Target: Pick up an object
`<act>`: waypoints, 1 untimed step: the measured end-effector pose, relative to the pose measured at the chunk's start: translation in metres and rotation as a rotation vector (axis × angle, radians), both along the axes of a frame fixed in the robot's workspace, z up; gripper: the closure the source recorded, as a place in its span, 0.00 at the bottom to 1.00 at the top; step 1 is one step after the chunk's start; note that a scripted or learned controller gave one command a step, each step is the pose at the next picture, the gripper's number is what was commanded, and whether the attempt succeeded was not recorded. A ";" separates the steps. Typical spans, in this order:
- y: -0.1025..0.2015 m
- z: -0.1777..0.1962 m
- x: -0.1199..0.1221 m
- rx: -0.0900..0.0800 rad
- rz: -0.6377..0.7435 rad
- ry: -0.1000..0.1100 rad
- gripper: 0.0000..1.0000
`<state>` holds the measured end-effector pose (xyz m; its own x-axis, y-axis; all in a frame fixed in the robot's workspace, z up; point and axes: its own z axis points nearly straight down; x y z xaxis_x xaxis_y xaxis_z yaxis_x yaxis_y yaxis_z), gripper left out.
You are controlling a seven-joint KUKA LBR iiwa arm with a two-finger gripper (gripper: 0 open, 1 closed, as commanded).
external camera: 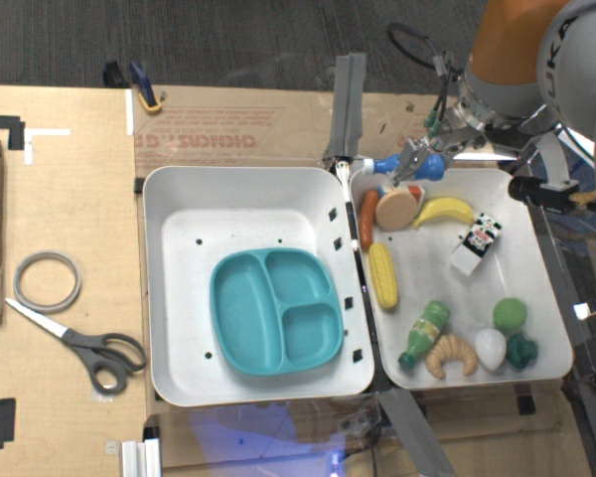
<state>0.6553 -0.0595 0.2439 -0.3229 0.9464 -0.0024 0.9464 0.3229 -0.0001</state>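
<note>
my gripper (pixel 414 159) hangs over the right bin's (pixel 551 296) far edge, by the blue toy (pixel 429 167); i cannot tell its state. the bin holds banana (pixel 443 210), corn (pixel 382 275), bottle (pixel 422 333), croissant (pixel 451 356). the left bin (pixel 179 266) holds a teal tray (pixel 276 311).

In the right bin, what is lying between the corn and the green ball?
In the camera view, the corn and the green ball have bare white bin floor between them.

A pale wooden bench (pixel 60 366) is seen against dark grey carpet (pixel 228 18); brown cardboard (pixel 238 132) is laid across it.
</note>
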 end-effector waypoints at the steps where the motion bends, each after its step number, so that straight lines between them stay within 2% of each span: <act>1: 0.049 0.025 -0.051 0.001 0.100 0.001 1.00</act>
